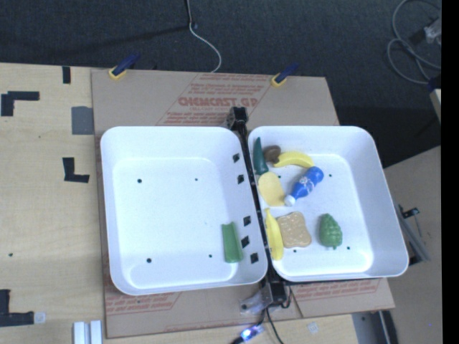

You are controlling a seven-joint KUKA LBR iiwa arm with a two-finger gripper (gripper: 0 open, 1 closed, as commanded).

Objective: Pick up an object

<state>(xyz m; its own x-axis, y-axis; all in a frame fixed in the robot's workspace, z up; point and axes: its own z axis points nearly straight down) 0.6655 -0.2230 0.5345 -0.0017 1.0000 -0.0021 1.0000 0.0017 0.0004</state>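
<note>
Objects lie mostly in the right bin (373, 192) at centre right: a blue bottle (305, 184), banana (292, 160), toast slice (293, 231) and green lump (330, 231). A green block (230, 243) sits low in the left bin (122, 192). Both bins rest on a cardboard sheet (208, 99) over a wooden bench (36, 192), with dark carpet (107, 13) across the top.

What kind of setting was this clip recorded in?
Likely a robotics lab pick-and-place bench: two white bins clamped on a cardboard sheet, toy food such as a banana and a blue bottle, cables on dark carpet.
</note>
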